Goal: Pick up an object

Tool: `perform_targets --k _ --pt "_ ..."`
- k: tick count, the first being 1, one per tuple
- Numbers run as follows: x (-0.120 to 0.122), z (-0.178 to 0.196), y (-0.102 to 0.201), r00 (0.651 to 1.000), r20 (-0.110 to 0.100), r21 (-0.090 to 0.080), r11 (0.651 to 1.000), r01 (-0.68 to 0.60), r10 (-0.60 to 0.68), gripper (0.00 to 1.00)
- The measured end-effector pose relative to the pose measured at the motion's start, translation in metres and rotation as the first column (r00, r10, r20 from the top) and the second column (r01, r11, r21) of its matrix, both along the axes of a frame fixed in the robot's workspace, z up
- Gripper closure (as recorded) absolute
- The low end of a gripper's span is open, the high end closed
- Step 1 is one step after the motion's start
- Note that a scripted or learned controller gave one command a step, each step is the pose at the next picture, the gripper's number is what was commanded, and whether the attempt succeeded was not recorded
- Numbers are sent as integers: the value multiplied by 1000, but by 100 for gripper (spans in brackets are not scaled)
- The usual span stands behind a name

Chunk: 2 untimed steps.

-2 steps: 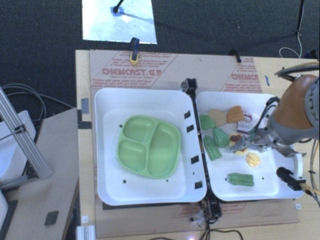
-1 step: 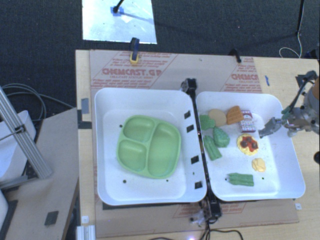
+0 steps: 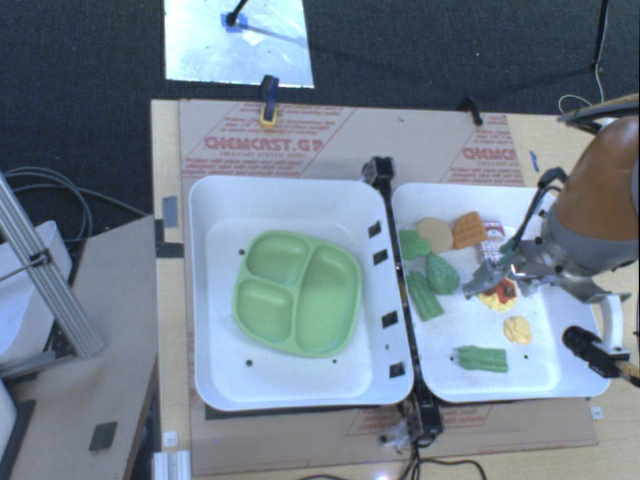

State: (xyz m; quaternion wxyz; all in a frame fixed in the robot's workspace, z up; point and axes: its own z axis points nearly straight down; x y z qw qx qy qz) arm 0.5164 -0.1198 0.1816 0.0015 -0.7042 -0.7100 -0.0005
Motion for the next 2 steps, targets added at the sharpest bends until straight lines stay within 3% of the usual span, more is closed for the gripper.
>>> perform_targets --k 1,2 --pt "-32 -101 -3 1000 -3 -2 1000 9 -9 0" --pt "-29 -86 -3 1000 5 -3 1000 7 -7 100"
